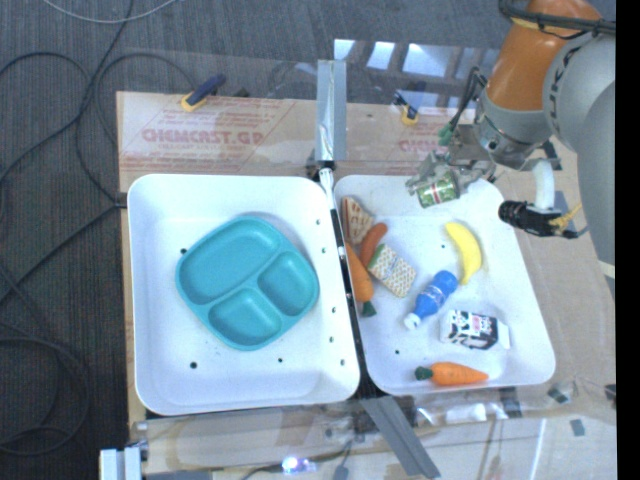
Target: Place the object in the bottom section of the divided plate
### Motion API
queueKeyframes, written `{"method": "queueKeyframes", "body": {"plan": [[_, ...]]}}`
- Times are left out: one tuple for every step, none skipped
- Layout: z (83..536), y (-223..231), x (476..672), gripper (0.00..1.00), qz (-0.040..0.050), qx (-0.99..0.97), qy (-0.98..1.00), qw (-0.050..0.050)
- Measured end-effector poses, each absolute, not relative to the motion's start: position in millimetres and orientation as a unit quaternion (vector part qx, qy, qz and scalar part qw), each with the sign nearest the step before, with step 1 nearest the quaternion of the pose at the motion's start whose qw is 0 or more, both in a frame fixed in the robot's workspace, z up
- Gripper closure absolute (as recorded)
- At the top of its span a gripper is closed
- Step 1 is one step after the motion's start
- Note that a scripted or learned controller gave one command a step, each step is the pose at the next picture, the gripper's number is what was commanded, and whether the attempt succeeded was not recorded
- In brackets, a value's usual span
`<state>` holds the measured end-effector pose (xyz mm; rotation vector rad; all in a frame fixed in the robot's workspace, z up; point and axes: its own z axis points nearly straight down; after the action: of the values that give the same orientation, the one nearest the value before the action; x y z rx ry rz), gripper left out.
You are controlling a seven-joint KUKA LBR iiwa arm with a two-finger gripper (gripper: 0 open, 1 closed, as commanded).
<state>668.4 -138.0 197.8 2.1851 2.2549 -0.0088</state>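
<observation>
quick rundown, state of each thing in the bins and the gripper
gripper: shut on can, raised over right bin
can: tilted, held between the fingers
divided plate: flat in left bin, nothing in it
banana: lying flat
blue bottle: on its side
milk carton: on its side

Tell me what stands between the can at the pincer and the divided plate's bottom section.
The can sits at the pincer, at the right bin's top edge. Toward the divided plate in the left bin, the two bins' adjoining walls cross the path, with a carrot and cracker lying beside them. Nothing taller intervenes.
</observation>
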Motion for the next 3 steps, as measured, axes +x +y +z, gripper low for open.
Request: {"method": "queueKeyframes", "body": {"plan": [[138,-168,640.9,1.00,-0.0011,0.619,0.785,0.000],[102,-157,656.1,1.00,0.0009,0.535,0.845,0.000],[183,-76,648.0,1.00,0.0007,0.496,0.868,0.000]]}}
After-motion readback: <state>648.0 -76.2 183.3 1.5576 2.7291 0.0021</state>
